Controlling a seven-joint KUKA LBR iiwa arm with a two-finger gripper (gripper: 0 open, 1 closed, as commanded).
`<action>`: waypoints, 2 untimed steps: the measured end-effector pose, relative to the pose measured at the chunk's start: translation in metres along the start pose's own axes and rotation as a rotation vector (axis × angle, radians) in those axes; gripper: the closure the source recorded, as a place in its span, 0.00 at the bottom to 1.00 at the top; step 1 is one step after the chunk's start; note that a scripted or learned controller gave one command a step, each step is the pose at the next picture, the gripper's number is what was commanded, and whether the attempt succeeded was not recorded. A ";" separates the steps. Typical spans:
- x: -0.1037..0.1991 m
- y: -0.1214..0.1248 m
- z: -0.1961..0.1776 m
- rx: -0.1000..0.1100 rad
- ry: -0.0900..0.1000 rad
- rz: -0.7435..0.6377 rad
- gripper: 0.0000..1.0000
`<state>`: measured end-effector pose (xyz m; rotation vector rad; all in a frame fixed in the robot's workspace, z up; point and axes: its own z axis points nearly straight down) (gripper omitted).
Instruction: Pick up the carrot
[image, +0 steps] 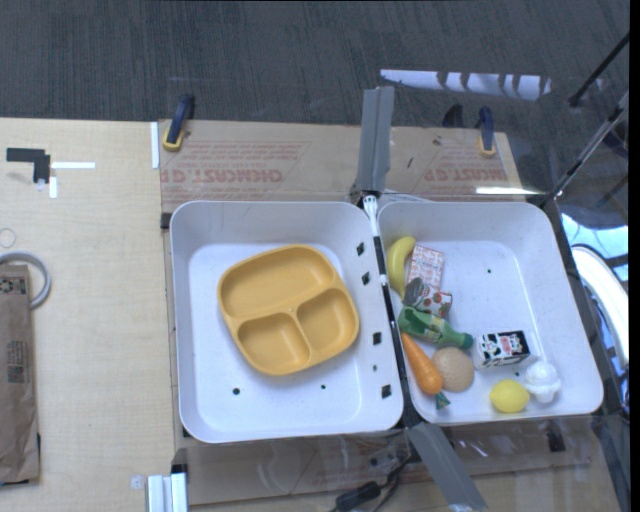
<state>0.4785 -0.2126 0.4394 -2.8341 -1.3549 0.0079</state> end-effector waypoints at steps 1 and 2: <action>-0.003 0.002 -0.001 0.001 0.001 0.192 0.00; -0.005 0.004 0.000 0.002 -0.001 0.583 0.00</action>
